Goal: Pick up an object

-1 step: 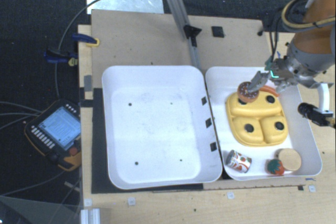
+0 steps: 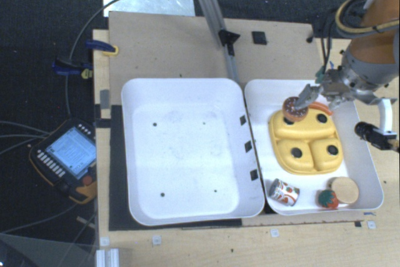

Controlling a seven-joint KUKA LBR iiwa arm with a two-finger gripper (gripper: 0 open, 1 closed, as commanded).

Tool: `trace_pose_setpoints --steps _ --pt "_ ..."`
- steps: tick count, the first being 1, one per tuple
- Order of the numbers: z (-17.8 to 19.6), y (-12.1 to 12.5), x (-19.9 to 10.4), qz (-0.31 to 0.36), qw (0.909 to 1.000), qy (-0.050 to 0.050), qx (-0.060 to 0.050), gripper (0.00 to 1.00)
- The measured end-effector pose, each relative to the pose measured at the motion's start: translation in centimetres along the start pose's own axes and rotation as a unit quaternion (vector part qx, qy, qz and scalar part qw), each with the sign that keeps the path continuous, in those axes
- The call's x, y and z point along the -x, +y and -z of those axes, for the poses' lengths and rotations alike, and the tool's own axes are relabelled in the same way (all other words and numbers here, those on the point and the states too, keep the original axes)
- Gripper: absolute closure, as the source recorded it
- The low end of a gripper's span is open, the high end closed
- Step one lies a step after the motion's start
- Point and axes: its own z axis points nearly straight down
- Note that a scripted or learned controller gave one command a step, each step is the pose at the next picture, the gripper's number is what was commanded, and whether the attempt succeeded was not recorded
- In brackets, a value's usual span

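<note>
A small brown round object (image 2: 294, 109) is met by the gripper (image 2: 302, 103) at the yellow tray's (image 2: 306, 142) far edge; finger state cannot be told, and no lift is yet evident.

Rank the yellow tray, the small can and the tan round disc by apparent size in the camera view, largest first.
1. yellow tray, largest by far.
2 and 3. tan round disc and small can look about alike; I won't rank them.

The arm (image 2: 373, 40) is grey with a rounded orange band above the wrist. Black cables run beside it. Behind the jaws, the gripper (image 2: 299, 107) is grey metal.
</note>
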Motion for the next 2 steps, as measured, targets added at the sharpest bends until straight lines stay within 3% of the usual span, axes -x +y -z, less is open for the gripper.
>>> trace_pose_setpoints --steps 2 --pt "-10.4 0.5 -0.6 -0.001 1.0 0.0 -0.002 0.0"
